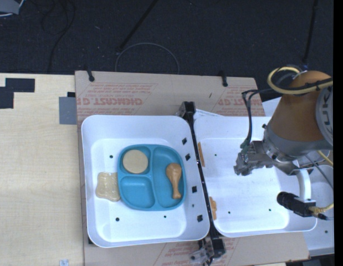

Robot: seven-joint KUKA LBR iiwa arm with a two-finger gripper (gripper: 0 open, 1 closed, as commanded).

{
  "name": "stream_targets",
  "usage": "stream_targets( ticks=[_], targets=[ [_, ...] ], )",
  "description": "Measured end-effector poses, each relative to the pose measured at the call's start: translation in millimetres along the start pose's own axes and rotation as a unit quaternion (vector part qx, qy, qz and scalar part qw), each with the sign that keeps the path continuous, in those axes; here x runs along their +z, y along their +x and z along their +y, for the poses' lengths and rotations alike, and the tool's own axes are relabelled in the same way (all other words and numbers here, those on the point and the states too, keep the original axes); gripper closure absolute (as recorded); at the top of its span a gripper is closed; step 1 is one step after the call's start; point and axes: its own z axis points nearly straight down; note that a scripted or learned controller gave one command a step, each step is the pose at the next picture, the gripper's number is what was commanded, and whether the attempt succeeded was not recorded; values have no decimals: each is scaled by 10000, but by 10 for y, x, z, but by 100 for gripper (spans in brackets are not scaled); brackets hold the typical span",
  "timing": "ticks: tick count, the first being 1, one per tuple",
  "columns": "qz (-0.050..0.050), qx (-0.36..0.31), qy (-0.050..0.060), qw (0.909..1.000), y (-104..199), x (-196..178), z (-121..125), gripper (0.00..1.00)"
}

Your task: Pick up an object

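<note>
Progress on the pick looked slight at this moment: nothing sat between the fingers of the gripper (pixel 244 164), which hung over the right bin (pixel 254 218), and whether those fingers were apart or together I could not tell — they made one dark metallic cluster from above. All the candidate objects lay well off to the gripper's left, across the black divider (pixel 196 170) that ran between the bins. So, as I judged it, the whole of the task remained: travel over the divider, descend, close on something, lift.

Nearest to the gripper of these was a toy drumstick (pixel 174 179), tan and glossy, with a rounded meaty head tapering to a thin shank. It rested in one compartment of a blue tray (pixel 139 195), a smooth moulded plastic piece with rounded corners and raised partitions. Farther from the gripper, in the tray's upper compartment, lay a flat beige disc (pixel 134 161), matte, like a biscuit or patty. Beyond the tray, touching its far edge, sat a pale lumpy piece (pixel 107 185) — soft-edged, cream-coloured, of no shape I could name. The left bin (pixel 96 229) holding all this was shallow, white, hard plastic with sloped walls, like the one under the gripper. The arm's own wrist housing (pixel 296 112) was an orange-brown dome.
</note>
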Motion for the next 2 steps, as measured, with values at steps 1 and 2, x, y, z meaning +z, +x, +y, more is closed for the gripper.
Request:
stream_targets(
  ticks=[1, 2],
  targets=[
    [-5, 15, -11, 10000, -113, -545, -23, 100],
    [-3, -4, -4, 10000, -125, -876, -19, 100]
  ],
)
